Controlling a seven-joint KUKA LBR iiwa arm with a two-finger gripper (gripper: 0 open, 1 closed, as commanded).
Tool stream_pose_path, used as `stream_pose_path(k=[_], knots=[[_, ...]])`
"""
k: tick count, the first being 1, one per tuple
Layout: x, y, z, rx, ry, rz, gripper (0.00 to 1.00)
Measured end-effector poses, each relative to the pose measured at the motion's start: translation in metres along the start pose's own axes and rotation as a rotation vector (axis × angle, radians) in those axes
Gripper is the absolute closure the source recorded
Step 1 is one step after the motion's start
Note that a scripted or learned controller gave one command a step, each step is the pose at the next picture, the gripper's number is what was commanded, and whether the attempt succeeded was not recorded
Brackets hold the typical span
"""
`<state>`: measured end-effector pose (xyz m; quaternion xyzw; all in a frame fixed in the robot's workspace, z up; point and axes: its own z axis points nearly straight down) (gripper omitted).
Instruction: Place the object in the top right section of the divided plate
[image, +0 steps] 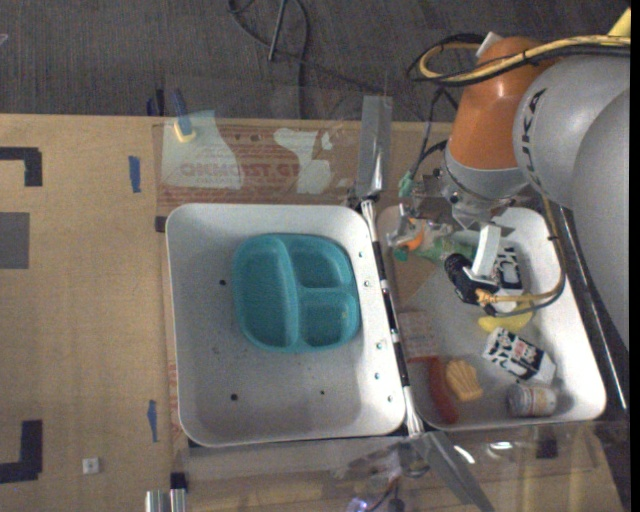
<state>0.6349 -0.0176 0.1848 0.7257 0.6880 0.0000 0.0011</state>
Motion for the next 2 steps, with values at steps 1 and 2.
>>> stream_pose_path(k=[1,2], knots=[[0.0694,-0.0605,-0.0092,0.004,0.002,0.0,1.0],[0.0689,-0.0603,-0.0092,0.004,0.002,0.002,0.0]])
